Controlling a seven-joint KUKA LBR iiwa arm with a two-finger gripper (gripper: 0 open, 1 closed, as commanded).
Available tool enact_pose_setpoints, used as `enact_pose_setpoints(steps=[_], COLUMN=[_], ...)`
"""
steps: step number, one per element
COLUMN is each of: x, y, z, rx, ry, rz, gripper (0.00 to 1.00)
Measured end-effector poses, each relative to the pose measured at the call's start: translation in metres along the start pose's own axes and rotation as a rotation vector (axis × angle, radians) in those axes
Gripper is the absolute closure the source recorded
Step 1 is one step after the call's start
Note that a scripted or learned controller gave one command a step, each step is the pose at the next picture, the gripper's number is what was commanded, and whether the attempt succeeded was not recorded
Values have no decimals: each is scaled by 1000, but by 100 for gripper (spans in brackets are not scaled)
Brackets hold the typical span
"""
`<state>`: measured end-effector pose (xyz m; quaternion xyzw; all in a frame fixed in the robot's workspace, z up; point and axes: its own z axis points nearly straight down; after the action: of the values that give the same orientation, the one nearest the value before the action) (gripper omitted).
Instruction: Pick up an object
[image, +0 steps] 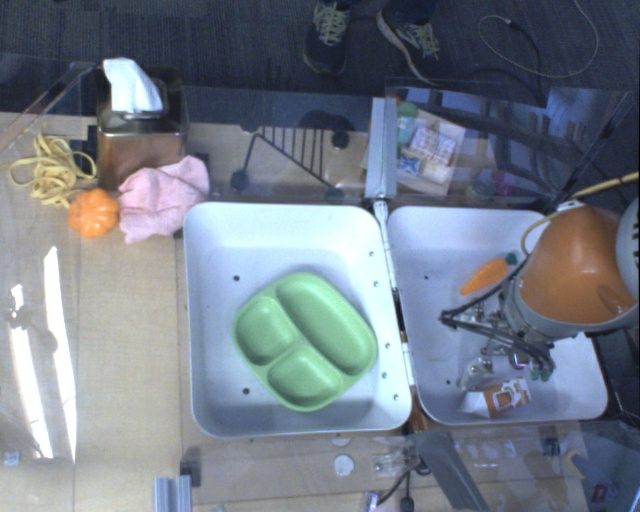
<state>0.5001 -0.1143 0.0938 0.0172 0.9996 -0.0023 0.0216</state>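
Camera view, from above at a slant: two white bins side by side on the worktop (100, 350), set there as pick zones within the arm's reach. In the left bin (205, 300), one green plate (305, 340) with three compartments, lying flat and slightly turned near the middle, nothing visible in it; probably too broad and shallow for an easy grip. In the right bin (430, 250), two loose things: one orange carrot (485, 275), lying at a slant toward the far side, and one small packet (497, 398), white and brown, close to the near wall. One arm (575, 270), reaching in from the right, its orange band hanging over the right half of that bin. Below it, the gripper (500, 348), low between carrot and packet, closer to the packet and seemingly just above it. Cannot tell whether released or clenched: dark linkage, blurred, and nothing clearly caught in it. Judging by that placement, packet the likelier target, with the carrot well within reach as a second choice; pick not yet achieved, both things resting on the bin floor. Off to the far left of the worktop, clear of the bins and so likely not meant for picking: one tissue box (135, 120), one pink cloth (160, 195) bunched against the left bin's far corner, one small orange pumpkin (93, 212) just beside the cloth, one tangle of yellow cord (50, 168). Beyond the right bin, one printed carton (430, 150).
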Motion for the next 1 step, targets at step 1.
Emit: enact_pose_setpoints(steps=[1], x=[-28], y=[-72], z=[-158], rx=[-3], ry=[26], rz=[-168], gripper=[0])
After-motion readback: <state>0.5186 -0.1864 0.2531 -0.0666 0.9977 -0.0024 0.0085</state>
